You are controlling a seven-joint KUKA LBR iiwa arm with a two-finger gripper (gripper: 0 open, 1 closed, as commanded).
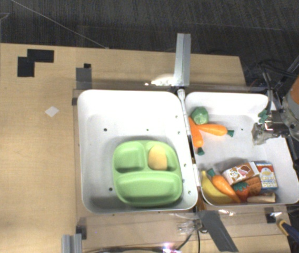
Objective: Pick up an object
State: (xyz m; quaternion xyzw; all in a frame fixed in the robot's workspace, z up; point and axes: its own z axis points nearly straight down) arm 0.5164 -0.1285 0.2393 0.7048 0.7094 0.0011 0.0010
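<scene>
My gripper (259,133) hovers over the right side of the right bin (233,102), above bare white floor, with nothing visibly in it. To its left lie a green round toy (199,115) and an orange carrot (213,129); a second orange carrot (196,137) lies along the divider. Near the front of that bin, below the gripper, are piled a banana (211,192), a small carrot (223,185), a red-and-white box (238,174), a blue-and-white box (266,175) and a brown piece (252,186).
The left bin (102,120) holds a green divided plate (139,187) with a yellow rounded toy (158,157) in its upper right compartment. A grey metal post (182,59) stands behind the divider between the bins. Cables lie at the far right.
</scene>
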